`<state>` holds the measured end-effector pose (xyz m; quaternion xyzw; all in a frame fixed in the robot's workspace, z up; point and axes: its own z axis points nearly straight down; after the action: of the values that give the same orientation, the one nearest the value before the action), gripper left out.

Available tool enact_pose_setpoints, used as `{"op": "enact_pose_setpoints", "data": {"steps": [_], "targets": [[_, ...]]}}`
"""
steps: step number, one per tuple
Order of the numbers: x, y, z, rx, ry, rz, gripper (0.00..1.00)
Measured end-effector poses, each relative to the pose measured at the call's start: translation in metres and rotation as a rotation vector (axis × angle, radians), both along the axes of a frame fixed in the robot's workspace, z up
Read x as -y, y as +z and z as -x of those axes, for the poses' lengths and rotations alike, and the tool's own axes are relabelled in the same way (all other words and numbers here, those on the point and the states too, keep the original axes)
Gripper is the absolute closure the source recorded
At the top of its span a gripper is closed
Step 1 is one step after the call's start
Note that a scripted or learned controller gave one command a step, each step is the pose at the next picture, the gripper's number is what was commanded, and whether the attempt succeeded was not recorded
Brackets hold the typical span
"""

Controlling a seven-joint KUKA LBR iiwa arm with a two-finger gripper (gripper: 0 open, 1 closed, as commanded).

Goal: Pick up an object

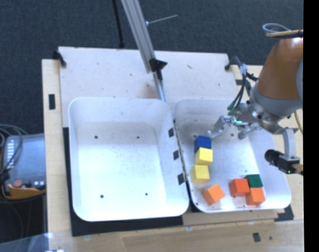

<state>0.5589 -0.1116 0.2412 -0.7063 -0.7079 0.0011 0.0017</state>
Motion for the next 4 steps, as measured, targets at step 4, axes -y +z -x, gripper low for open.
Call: {"op": "enact_pose_setpoints", "data": {"steps": [4], "targets": [[0.003, -0.143, 0.008, 0.011, -0.005, 0.001, 0.0]]}}
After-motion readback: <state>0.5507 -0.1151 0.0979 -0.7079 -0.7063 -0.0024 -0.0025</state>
